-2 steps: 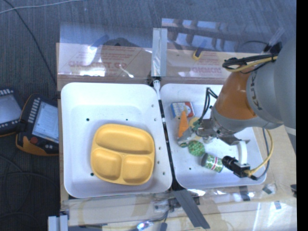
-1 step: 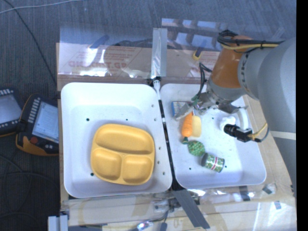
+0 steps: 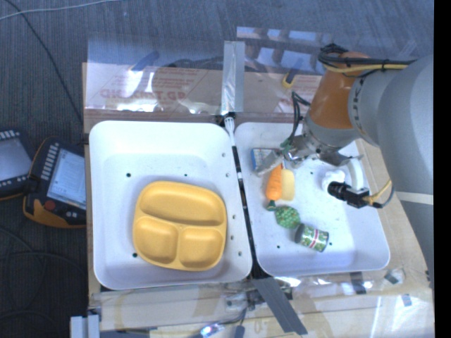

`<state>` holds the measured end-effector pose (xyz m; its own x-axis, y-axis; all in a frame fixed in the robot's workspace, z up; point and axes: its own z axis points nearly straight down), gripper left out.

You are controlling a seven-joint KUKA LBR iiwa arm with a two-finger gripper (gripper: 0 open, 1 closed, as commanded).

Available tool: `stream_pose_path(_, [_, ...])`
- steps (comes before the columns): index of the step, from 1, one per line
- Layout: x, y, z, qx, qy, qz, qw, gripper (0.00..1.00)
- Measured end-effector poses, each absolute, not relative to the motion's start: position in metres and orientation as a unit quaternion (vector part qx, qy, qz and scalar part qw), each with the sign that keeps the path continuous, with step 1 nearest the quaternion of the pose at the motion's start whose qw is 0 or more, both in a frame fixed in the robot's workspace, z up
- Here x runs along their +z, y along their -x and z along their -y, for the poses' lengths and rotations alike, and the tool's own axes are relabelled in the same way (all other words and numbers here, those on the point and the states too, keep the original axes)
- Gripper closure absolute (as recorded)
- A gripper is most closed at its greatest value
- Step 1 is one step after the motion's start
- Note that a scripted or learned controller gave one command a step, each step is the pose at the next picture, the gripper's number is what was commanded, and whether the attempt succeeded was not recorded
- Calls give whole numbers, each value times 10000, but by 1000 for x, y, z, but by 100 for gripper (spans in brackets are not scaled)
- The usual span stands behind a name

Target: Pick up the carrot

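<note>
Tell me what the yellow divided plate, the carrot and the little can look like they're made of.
Yellow divided plate: likely molded plastic, with a smooth, slightly matte surface and rounded compartments. Carrot: probably a plastic toy, uniform orange with a soft sheen, though the view is too coarse to be sure. Little can: looks like metal ends with a printed label; it could also be a toy.

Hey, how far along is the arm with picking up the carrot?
Early to midway. Done so far: the arm has reached into the right bin, and the tool sits right above the carrot. In hand: the approach to the grasp; the carrot lies on the bin floor beside a pale yellow piece, and I can't tell whether the tool has closed on it. Left: a secure grip and the lift.
</note>
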<state>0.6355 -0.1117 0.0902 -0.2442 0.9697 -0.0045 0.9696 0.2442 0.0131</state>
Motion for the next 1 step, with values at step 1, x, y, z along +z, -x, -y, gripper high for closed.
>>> stream_pose_path(1, [99, -635, 109, 34, -6140, -7893, 11, 100])
